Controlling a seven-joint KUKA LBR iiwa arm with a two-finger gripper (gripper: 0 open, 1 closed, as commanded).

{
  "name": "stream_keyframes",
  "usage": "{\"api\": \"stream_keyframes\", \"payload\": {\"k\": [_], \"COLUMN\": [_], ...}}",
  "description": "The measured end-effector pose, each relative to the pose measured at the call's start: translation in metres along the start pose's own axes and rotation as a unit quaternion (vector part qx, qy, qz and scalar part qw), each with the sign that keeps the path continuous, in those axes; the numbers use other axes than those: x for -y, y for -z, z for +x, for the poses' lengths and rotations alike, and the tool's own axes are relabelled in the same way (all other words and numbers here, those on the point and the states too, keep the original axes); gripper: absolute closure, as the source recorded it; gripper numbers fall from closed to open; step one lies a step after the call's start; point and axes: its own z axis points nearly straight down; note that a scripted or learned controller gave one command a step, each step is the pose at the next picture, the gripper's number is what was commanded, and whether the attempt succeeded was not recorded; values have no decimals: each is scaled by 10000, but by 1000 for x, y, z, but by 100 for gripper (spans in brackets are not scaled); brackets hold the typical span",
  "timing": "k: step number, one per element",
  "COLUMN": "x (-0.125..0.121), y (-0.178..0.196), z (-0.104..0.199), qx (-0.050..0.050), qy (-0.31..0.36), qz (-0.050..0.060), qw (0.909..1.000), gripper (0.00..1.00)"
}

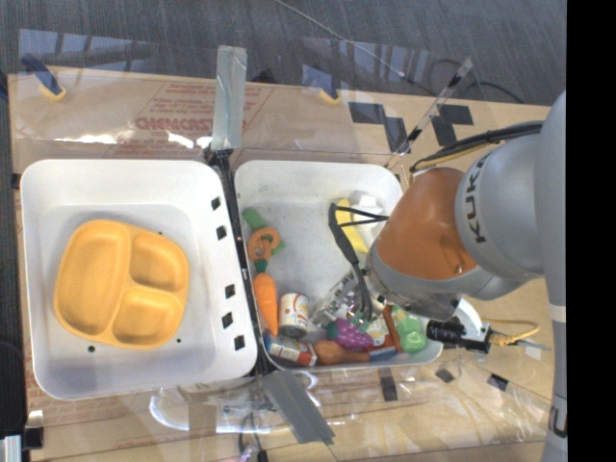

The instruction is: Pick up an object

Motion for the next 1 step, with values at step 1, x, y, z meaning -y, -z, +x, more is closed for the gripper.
{"api": "stream_keyframes", "payload": {"k": [1], "x": [-59], "y": [201], "z": [-50], "qx": [63], "qy": [381], "qz": [-22], "qw": [9993], "gripper": [100]}}
